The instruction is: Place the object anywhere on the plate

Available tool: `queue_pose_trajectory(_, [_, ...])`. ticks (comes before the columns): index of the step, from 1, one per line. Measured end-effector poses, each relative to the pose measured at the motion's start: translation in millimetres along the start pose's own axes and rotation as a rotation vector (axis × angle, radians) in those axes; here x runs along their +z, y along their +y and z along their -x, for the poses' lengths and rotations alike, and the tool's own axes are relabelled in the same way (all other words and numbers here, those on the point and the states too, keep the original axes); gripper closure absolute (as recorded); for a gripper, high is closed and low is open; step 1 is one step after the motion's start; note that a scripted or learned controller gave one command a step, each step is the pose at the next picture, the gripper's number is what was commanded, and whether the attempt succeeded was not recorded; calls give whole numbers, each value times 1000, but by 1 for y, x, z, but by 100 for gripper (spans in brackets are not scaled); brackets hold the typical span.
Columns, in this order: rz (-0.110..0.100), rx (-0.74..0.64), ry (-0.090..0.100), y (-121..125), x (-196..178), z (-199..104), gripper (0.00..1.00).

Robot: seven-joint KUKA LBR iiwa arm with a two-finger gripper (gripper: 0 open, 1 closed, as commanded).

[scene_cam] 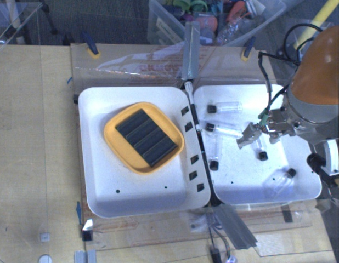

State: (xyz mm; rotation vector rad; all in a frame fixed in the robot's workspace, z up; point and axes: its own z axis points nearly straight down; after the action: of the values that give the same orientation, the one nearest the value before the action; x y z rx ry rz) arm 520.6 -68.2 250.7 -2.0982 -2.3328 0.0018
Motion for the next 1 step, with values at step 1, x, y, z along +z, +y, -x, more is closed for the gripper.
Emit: queue_pose_trajectory(1, [0,2,-1,19,45,19,0])
